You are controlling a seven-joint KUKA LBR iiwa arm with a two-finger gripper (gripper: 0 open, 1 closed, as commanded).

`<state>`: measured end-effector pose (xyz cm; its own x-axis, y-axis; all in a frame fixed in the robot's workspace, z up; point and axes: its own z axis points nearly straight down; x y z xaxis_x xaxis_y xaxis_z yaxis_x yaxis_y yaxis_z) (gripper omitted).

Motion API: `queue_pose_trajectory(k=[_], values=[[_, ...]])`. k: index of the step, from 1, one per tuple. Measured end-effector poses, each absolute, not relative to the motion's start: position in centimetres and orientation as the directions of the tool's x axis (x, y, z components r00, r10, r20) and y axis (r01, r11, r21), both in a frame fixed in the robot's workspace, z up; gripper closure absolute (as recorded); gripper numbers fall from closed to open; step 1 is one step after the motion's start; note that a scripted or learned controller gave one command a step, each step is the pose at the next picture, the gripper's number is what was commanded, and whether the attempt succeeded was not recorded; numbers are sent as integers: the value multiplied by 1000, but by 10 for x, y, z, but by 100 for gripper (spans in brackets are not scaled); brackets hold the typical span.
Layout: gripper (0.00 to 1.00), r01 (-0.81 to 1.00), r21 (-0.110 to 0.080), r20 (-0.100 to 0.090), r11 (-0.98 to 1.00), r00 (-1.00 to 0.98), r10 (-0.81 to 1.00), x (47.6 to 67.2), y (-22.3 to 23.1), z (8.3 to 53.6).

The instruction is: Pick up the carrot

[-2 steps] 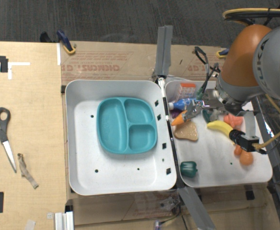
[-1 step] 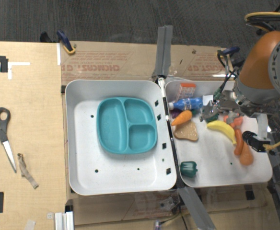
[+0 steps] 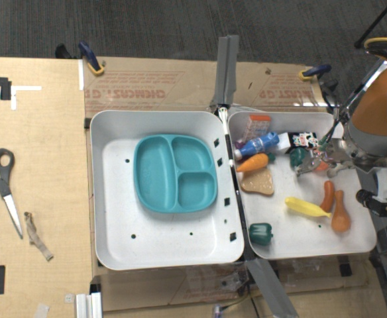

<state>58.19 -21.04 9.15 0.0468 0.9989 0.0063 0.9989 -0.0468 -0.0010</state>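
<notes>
The carrot (image 3: 253,162) is a short orange piece lying in the right bin (image 3: 293,247), close to its left wall. It rests between a blue bottle (image 3: 263,143) behind it and a slice of bread (image 3: 258,184) in front. My gripper (image 3: 315,162) hangs low over the back right part of the same bin, well to the right of the carrot and apart from it. A dark green toy (image 3: 298,156) sits just at the gripper's left, and the metal parts there hide what lies beneath.
The right bin also holds a yellow banana (image 3: 307,207), a red sausage (image 3: 327,195), an orange drumstick-shaped toy (image 3: 340,212) and a green pepper (image 3: 260,233). A teal divided plate (image 3: 175,173) lies in the left bin (image 3: 114,244). Scissors (image 3: 1,181) lie on the bench at left.
</notes>
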Motion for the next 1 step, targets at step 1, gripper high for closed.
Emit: queue_pose_trajectory(k=[1], values=[[0, 970, -3, 0, -241, 241, 970, 477, -188, 115]])
